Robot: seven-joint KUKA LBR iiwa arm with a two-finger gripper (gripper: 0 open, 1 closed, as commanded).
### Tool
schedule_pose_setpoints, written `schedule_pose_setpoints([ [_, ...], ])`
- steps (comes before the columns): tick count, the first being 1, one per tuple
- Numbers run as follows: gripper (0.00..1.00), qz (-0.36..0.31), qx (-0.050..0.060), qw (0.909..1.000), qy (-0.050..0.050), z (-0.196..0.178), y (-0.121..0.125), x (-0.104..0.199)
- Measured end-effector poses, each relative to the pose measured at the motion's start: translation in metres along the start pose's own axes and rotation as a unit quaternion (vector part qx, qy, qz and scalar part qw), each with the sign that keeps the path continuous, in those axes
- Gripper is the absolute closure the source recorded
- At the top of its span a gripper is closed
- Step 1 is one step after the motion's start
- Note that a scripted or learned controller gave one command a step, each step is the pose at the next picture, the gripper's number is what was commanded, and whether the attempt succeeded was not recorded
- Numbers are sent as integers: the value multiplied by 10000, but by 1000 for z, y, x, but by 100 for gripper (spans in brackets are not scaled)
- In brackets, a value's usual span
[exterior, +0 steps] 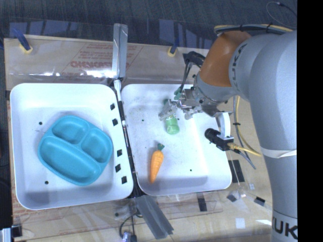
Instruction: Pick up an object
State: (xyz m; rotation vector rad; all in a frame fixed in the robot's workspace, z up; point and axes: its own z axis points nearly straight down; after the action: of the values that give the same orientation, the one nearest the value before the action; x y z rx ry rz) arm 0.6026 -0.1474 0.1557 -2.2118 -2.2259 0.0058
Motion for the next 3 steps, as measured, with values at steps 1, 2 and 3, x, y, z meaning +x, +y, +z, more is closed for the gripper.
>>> schedule_pose_setpoints([
  [1, 0, -9, -10, 10000, -3, 64, 20, -28],
  [2, 100, -32, -6, 10000, -1, 53, 21, -27],
  [3, 100, -15, -17, 10000, 5, -61, 1, 64],
])
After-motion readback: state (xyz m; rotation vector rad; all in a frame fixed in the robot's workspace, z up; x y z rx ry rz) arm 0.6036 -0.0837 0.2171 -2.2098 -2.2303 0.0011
